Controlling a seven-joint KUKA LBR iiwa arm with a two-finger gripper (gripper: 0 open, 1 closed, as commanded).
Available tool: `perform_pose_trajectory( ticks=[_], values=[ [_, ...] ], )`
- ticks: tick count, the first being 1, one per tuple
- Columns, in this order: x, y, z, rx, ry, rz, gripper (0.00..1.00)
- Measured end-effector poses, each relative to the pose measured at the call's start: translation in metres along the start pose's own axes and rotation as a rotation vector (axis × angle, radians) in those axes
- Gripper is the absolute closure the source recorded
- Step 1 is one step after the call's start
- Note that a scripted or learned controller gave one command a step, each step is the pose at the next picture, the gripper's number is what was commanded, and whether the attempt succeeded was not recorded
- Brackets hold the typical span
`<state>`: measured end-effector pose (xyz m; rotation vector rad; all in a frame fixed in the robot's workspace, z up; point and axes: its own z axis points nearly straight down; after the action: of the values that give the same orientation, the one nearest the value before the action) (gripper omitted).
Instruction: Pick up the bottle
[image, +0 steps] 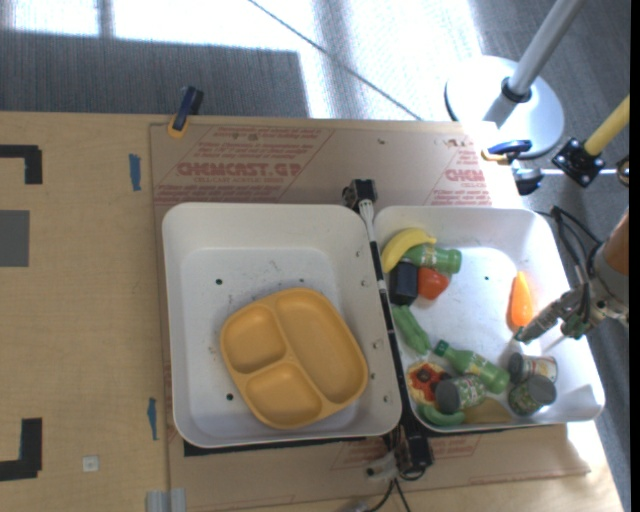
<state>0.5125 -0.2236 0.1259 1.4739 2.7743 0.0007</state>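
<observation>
Clutter is the main risk: the bottle (470, 364) lies flat at the right bin's (490, 240) front, hemmed by cans (532, 383) and other items. Just right, the pincer (545, 325) hangs empty; its opening cannot be judged. Neighbours could be nudged or grabbed instead.

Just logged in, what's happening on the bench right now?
The arm reaches in from the right, and its gripper hangs over the right bin, near the carrot and the cans. It holds nothing. The green bottle lies on the bin floor among other items, to the gripper's left. The left bin holds a yellow tray.
</observation>
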Motion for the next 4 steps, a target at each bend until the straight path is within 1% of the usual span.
perform_pose_trajectory(
  ticks=[1,2,3,4],
  values=[
    [-0.01,0.015,-0.007,-0.002,-0.004,-0.154,1.0],
    [-0.027,0.04,-0.014,-0.002,-0.005,-0.329,1.0],
    [-0.035,0.052,-0.021,-0.002,-0.007,-0.677,1.0],
    [-0.049,0.073,-0.009,-0.002,-0.007,-0.9,1.0]
  ],
)
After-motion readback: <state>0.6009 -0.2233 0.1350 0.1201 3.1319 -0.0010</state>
